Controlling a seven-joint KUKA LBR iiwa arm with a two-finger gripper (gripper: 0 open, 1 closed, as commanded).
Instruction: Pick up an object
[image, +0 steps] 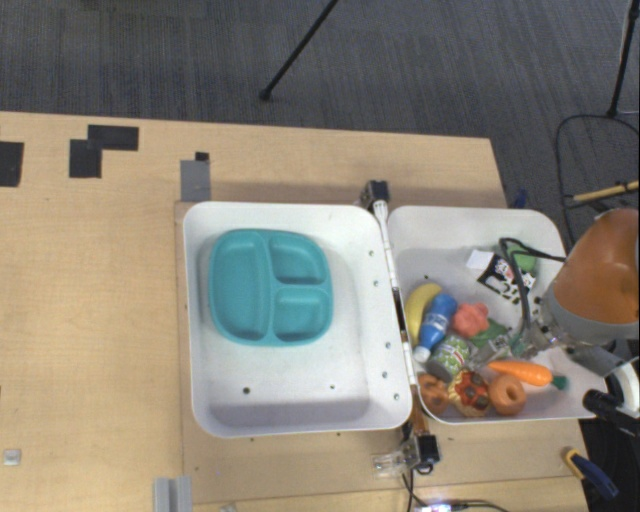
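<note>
My claw (503, 347) sits low in the right bin (450, 235), down among the toys; the arm (600, 280) covers most of it, so I can't tell how it's set or whether it has anything.

Closest to it: the carrot (522, 372), orange w/ a green tip, lying flat just beside the claw toward the bin's near wall. I judge it light, stiff plastic, smooth and a bit slippery; best taken across the middle of its body, not the tapered end. Next to it a pink lump (472, 319), prob. soft or rubbery, easy to squeeze. Below, a brown ring (508, 395) (donut, I think) and a mixed brown-red piece (455, 390) I can't make out. Further left, a blue bottle (437, 322) w/ white cap leans against a banana (421, 300); both round, likely to roll off a pinch. A green packet (452, 355) lies between bottle and carrot.

Far side of the bin: a black-and-white card (500, 272). Left bin (300, 400) carries a teal tray (268, 286). Both bins rest on the tabletop (90, 350).
</note>
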